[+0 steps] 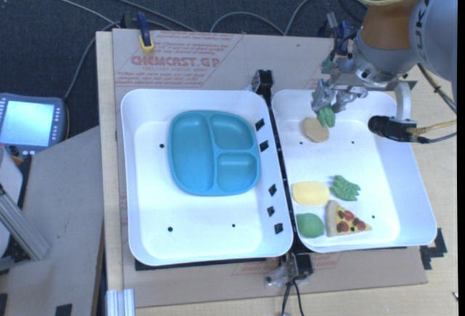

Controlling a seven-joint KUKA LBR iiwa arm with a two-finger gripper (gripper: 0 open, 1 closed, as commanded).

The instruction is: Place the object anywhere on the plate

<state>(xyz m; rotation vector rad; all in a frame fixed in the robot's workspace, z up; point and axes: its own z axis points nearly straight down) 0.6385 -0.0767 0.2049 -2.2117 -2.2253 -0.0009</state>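
Observation:
A blue divided plate [179,159] lies in the left bin [149,198]. My gripper [327,107] hangs over the far left corner of the right bin [389,176]. Its fingers are shut on a small green toy piece [326,118], which sticks out below the tips. Directly under and beside that piece, a tan round toy [315,131] rests on the bin floor. The gripper stands well to the right of the plate, across the divider between the bins.
At the near side of the right bin lie a yellow toy [310,193], a green leafy toy [346,187], a round green toy [310,224] and a pizza slice toy [346,221]. Black clips [263,82] line the divider.

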